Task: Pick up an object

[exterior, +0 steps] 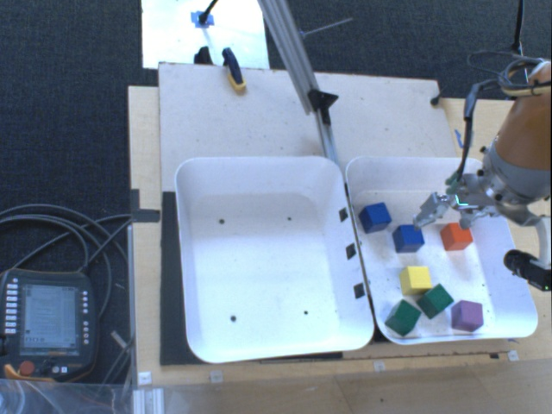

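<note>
— Hovering over the right bin (pixel 509 317), the end effector (pixel 442 207), just right of the blue cube (pixel 408 237) and left of the orange cube (pixel 456 235). Holding nothing visible between the fingers. How far open, hard to tell from this slant.

— And the candidates?

— All in the right bin: a second blue cube (pixel 374 216) farther left, a yellow cube (pixel 416 279) in the middle, two green cubes (pixel 435 300) (pixel 403 316) and a purple cube (pixel 467 315) along the near side. Left bin (pixel 194 188) on the desk (pixel 379 110) apart from all that.

— Likeliest trouble?

— Descending into the gap between blue and orange instead of straddling one. Probably a finger landing on a top face, or a nudge sideways and a close on air.

— Anything else?

— Crowding near the yellow and green cubes: risk of clipping a neighbour there. Also a tilted cube slipping out on the lift.
</note>
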`<act>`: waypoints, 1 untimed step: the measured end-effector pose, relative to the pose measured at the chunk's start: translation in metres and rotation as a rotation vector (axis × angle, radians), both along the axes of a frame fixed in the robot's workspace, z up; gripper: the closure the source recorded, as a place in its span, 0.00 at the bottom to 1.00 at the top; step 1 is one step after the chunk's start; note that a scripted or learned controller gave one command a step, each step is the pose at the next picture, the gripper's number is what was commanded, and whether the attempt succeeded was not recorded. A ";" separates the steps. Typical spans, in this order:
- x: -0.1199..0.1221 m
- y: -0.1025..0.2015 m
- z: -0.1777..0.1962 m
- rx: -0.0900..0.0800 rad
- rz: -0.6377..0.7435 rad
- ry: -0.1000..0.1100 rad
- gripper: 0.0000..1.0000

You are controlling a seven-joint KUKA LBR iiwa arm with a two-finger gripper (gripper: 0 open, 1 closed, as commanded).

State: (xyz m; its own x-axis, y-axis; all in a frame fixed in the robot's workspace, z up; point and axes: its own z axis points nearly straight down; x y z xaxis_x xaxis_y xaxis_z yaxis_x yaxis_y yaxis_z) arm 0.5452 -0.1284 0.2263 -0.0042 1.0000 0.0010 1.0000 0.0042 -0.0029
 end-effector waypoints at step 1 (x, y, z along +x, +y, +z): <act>0.001 0.000 0.002 -0.001 -0.001 -0.005 0.00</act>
State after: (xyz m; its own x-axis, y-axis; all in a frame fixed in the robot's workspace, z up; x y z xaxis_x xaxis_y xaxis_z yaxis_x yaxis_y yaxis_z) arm 0.5461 -0.1286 0.2285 -0.0030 1.0000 0.0001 1.0000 0.0030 0.0017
